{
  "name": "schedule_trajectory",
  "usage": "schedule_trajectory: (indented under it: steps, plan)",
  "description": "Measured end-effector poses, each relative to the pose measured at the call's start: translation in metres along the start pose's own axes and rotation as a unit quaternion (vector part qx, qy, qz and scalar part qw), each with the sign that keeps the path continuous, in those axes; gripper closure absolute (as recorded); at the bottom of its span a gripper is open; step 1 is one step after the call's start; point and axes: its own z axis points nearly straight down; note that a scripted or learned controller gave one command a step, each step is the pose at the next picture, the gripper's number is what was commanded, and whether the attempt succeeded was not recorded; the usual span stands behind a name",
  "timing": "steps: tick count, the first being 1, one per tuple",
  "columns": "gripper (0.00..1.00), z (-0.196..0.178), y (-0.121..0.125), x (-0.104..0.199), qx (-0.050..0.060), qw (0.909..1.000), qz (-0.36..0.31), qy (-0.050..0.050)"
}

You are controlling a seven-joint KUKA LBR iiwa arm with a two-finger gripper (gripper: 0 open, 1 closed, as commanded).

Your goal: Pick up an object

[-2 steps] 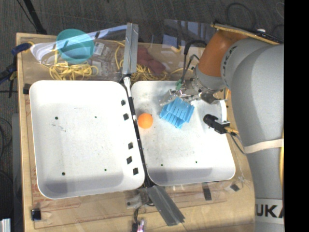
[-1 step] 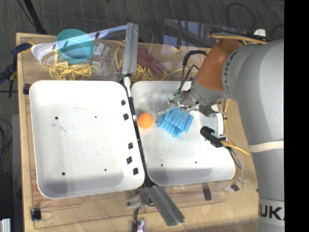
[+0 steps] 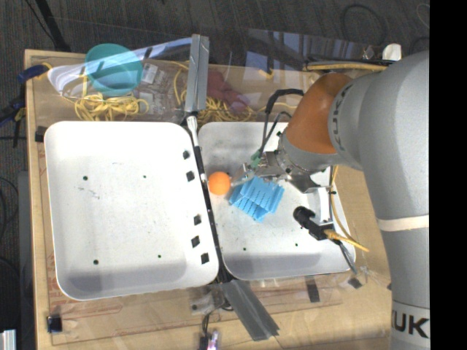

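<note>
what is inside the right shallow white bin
A small orange ball beside a blue ridged block. The grey arm covers the far right corner of the bin, so anything there is hidden.

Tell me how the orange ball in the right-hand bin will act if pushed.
The orange ball looks round and smooth, so it would probably roll at a touch. The blue ridged block beside it might stop it on that side. Being small, it is likely light.
</note>
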Motion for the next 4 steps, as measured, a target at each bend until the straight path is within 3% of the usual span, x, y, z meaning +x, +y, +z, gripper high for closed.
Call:
schedule_trajectory:
  steps: [1,2,3,4]
  plan:
    - [0.00,-0.001,-0.006,0.009,0.000,1.0000,0.003,-0.008]
    - [0.00,0.001,-0.035,0.004,0.001,0.9998,-0.022,0.003]
    - [0.00,0.009,-0.044,0.033,0.012,0.9983,-0.056,0.008]
    - [1.00,-0.001,-0.043,0.033,0.012,0.9981,-0.059,0.008]
